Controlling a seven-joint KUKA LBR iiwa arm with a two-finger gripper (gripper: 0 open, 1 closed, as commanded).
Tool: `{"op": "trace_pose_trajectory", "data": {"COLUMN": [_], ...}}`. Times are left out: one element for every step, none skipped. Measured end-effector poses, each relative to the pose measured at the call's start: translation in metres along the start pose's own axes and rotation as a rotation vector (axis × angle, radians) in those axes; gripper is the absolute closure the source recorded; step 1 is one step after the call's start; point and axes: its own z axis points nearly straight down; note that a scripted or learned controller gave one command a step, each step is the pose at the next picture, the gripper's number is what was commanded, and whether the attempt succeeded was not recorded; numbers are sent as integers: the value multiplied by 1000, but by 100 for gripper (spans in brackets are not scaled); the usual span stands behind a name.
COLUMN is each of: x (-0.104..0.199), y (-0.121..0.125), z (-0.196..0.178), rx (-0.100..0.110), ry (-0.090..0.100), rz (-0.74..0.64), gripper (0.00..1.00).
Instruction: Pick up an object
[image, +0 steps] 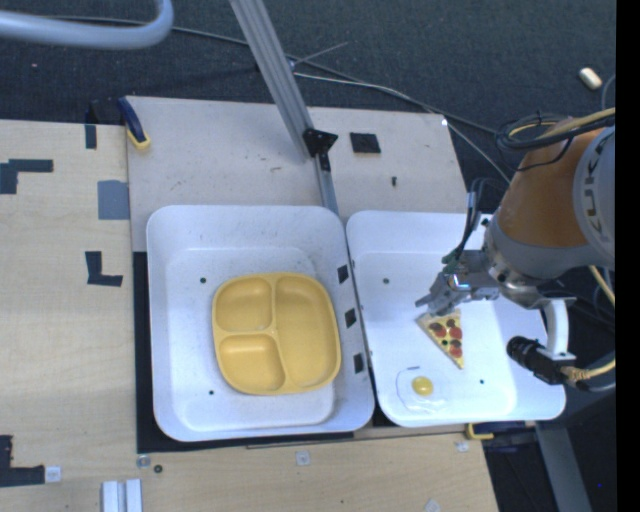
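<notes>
Two bins, gripper parked over the pizza.

Left bin (170, 300) has a yellow divided plate (275, 333). Right bin (385, 250) has a fried egg (420, 387) near the front and a pizza slice (447, 338) – gripper (448, 290) sits just above the slice, nothing held; can't tell how wide it's set.

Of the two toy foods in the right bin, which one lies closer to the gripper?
The pizza slice, with its red toppings, lies just below the gripper. The fried egg sits farther off, near the right bin's front edge.
</notes>
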Motion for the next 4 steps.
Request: {"op": "trace_pose_trajectory", "data": {"x": [53, 108, 151, 196], "y": [0, -4, 4, 14], "z": [8, 10, 6, -1], "rx": [3, 3, 3, 2], "ry": [1, 1, 0, 1], "rz": [-3, -6, -4, -5], "gripper": [100, 100, 100, 100]}}
